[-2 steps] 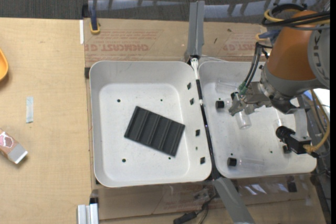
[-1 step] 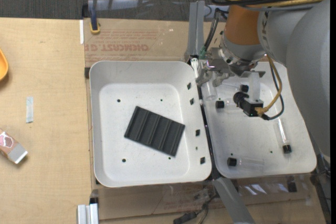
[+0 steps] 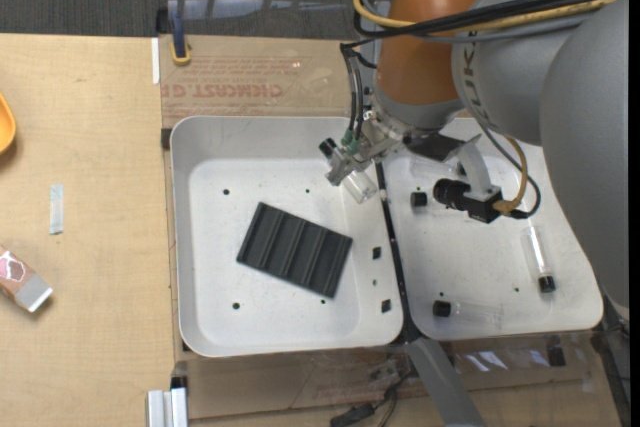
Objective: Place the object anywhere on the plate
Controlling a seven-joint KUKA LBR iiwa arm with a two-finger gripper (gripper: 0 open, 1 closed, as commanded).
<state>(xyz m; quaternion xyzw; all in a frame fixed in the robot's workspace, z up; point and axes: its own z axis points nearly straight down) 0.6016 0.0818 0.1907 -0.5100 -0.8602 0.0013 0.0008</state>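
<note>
reaching in from the right, the grey arm [image 3: 560, 85] with its orange band [image 3: 435, 35] hangs over the seam between the two white bins. the left bin [image 3: 200, 295] holds a dark ribbed plate [image 3: 295, 249], lying flat and turned at a slant near the bin's middle. the right bin [image 3: 560, 305] holds a thin clear tube [image 3: 537, 253] with a dark end. the gripper [image 3: 350, 165] sits above the left bin's upper right corner, up and to the right of the plate and apart from it; whether it is spread or pressed together, i cannot tell. a small wrapped item [image 3: 22, 280] lies on the bench at far left.
</note>
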